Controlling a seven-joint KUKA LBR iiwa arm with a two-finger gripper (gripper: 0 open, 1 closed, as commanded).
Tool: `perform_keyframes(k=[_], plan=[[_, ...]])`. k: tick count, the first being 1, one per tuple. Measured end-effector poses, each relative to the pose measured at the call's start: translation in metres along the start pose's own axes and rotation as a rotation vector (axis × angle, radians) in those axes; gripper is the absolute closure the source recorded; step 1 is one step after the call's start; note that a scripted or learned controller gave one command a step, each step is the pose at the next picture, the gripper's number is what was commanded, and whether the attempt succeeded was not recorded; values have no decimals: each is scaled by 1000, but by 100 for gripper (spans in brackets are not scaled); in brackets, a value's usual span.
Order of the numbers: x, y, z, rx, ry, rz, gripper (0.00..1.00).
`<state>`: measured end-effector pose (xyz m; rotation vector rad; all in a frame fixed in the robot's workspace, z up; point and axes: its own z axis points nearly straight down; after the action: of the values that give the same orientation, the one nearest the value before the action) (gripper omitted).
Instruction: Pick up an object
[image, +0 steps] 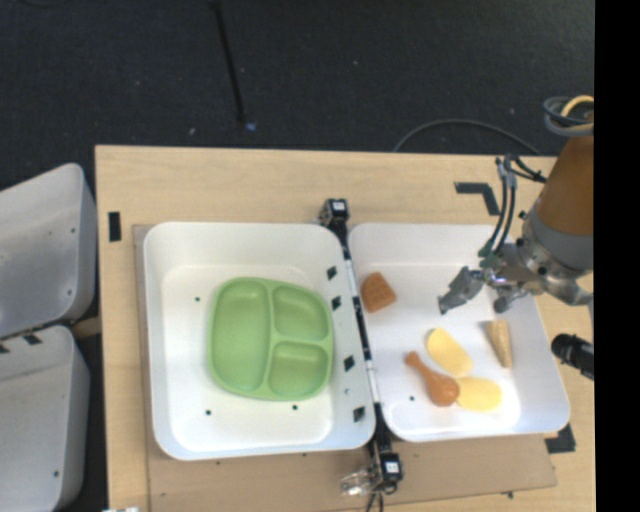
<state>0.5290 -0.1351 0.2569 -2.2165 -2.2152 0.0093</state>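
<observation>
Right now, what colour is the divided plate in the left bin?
Light green: the three-compartment plastic plate is plain, with no pattern, seen clearly in the camera view.

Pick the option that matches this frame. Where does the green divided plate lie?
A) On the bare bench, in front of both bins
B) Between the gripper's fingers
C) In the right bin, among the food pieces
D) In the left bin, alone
D. The green divided plate lies flat on the floor of the left bin, with nothing else beside it there, while the food pieces sit in the right bin.
</observation>
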Motion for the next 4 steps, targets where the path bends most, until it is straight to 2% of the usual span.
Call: perform_keyframes(k=[1, 2, 4], plan=[[0, 2, -5, -11, -2, -2, 0], [-10, 0, 53, -5, -2, 0, 0], [-18, -2, 151, -7, -2, 0, 0]])
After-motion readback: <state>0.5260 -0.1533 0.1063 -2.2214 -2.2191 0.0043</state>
